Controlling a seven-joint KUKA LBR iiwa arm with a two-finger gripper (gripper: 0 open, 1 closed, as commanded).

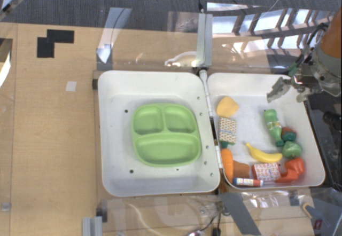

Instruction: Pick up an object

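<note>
Two white bins side by side on the bench: left bin with a green divided plate at its middle, right bin with toy food. Yellow wedge at ten o'clock in the right bin, patterned box just below it, carrot at seven, banana near centre, green bottle at three. Gripper at one o'clock over the right bin, fingers spread apart, nothing between them.
</note>
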